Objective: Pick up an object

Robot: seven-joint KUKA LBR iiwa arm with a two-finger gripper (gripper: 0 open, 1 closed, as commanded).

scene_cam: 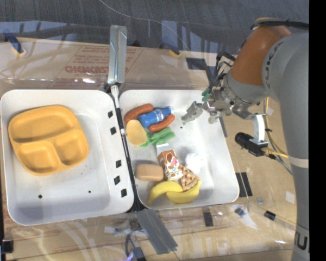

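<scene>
At the left of the frame the left bin (22, 200) is holding a yellow divided tray (46, 137), lying flat toward the bin's upper left. A grey divider (117, 56) is running down between the two bins from the upper middle of the picture.

Moving rightward, the right bin (225, 181) is carrying the pile of candidates. Along its left side two sausages (138, 112) are lying with a blue bottle (155, 116) between them, their long axes running roughly left-right with a slight tilt upward to the right. Just below them a pale yellow round piece (135, 132) is touching a green piece (160, 138). Lower down, a tan bread-like piece (149, 172) is sitting beside a small printed carton (170, 165), and a banana (171, 191) is curving along the bin's lower edge. A small white object (193, 160) is lying just right of the carton.

The gripper (193, 113) is hanging over the upper right part of this bin, with the grey arm and its orange band (255, 56) reaching in from the right of the frame. Whether it is open or closed I cannot tell; nothing is visibly caught in it.

The nearest pickable things are lying to the gripper's left and slightly below: the blue bottle and the lower sausage. In my judgement, a short move leftward and down would be bringing it over them, and closing across their short width looks the likelier way to get a hold.
</scene>
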